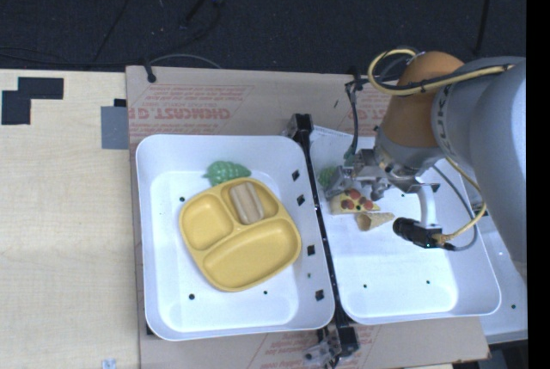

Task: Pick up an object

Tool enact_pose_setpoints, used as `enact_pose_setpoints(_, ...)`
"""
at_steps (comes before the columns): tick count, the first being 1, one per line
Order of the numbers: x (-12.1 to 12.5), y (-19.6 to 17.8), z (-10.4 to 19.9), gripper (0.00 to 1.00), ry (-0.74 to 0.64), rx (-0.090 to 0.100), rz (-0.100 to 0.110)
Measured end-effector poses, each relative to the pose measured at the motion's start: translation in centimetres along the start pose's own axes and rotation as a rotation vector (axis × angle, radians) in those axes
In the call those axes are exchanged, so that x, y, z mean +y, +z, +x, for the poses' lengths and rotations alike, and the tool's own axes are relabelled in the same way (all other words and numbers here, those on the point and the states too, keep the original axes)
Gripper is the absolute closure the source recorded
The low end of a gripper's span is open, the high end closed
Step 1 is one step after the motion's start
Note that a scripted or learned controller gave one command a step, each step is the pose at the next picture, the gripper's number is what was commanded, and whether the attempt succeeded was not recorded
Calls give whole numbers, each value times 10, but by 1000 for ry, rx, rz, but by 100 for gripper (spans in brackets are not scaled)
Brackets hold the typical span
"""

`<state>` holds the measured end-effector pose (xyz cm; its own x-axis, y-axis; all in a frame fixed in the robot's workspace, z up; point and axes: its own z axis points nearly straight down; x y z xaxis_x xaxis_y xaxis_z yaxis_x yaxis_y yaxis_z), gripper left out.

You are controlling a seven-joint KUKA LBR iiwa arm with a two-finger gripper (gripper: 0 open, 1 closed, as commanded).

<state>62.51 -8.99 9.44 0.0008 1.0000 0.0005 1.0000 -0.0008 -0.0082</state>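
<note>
Gripper (354,183) low in right bin (430,290), its spread cannot be told | pizza slice (354,204) just beneath, cone piece (374,220) beside it, within reach | yellow tray (241,238) lies far across divider, no obstruction.

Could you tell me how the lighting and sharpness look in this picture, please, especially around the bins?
Camera view: even overhead light, the white left bin and right bin bright but not blown out; soft shadow under the yellow tray; the floor beyond the bench is very dark; the small items beside the hand are slightly soft, hard to identify.
</note>
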Motion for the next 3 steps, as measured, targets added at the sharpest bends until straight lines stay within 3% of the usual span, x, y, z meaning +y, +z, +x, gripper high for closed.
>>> enact_pose_setpoints(1, 1, -14, -1, 100, 3, 1, -4)
enact_pose_setpoints(3, -2, -108, 6, 100, -1, 0, -9)
